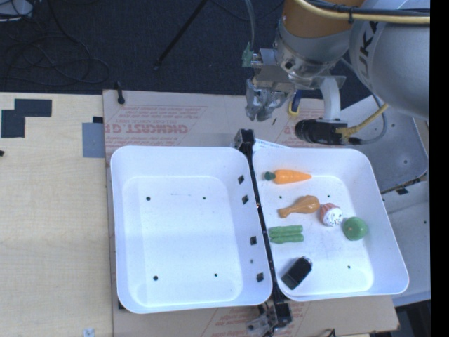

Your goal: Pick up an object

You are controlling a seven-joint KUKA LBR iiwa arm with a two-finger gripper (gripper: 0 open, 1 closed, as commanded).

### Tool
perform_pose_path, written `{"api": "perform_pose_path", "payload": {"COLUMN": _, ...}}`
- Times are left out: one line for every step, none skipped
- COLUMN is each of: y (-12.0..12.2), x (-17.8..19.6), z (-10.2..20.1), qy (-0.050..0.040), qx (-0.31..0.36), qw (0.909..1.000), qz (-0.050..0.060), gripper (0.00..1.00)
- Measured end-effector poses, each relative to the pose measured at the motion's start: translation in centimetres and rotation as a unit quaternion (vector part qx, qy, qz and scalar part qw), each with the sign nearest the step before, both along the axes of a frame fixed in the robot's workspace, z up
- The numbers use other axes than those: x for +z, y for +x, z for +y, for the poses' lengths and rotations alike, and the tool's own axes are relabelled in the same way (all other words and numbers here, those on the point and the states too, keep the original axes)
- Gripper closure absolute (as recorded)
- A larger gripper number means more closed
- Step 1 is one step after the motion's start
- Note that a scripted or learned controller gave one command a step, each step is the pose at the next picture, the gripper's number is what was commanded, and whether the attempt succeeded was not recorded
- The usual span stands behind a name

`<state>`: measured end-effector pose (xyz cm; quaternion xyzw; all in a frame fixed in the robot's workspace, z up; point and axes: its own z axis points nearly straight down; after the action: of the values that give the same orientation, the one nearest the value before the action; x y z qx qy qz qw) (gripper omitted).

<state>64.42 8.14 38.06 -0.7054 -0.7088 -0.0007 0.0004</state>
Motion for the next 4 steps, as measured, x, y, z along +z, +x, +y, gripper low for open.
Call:
{"api": "perform_pose_path", "payload": {"y": 0.0, "x": 2.3, "z": 6.7, "qy": -0.0003, "qx": 0.000, "qw": 1.0000, "qz": 0.000, "gripper": 1.00}}
{"api": "perform_pose_path", "payload": {"y": -5.3, "x": -9.9, "z": 6.5, "qy": -0.0026, "qx": -0.004, "qw": 0.9999, "qz": 0.009, "gripper": 1.00}}
{"api": "perform_pose_path", "payload": {"y": -5.0, "x": -9.1, "z": 6.5, "qy": -0.0013, "qx": -0.005, "qw": 1.0000, "qz": 0.002, "gripper": 0.00}}
{"api": "perform_pose_path", "payload": {"y": -0.1, "x": -22.7, "z": 4.1, "qy": -0.0029, "qx": -0.004, "qw": 1.0000, "qz": 0.006, "gripper": 0.00}}
